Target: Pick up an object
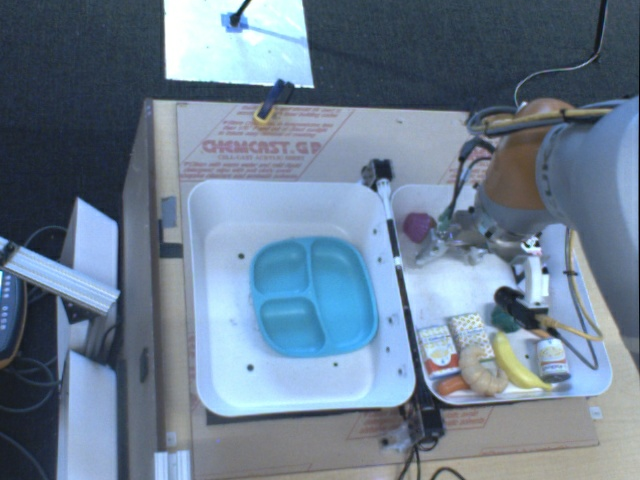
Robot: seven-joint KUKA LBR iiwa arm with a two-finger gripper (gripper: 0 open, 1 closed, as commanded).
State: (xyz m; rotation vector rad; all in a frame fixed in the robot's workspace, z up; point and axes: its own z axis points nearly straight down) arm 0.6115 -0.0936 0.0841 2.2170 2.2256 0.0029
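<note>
A: Purple object point(417, 225): location?
B: Right bin point(596, 368), far corner, just beside the gripper point(447, 242)
A: Gripper grip?
B: Cannot tell
A: Other stock?
B: Banana point(513, 360), small jar point(551, 359), packets; blue divided tray point(312, 295) in left bin point(215, 268)

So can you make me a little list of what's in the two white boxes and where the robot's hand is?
left box: a blue plate with three sections, lying flat
right box: a purple ball at the far end; a banana, a small jar, two snack packets and a tan toy at the near end
robot hand: low over the right box, just beside the purple ball
holding anything: nothing seen between its fingers
</note>
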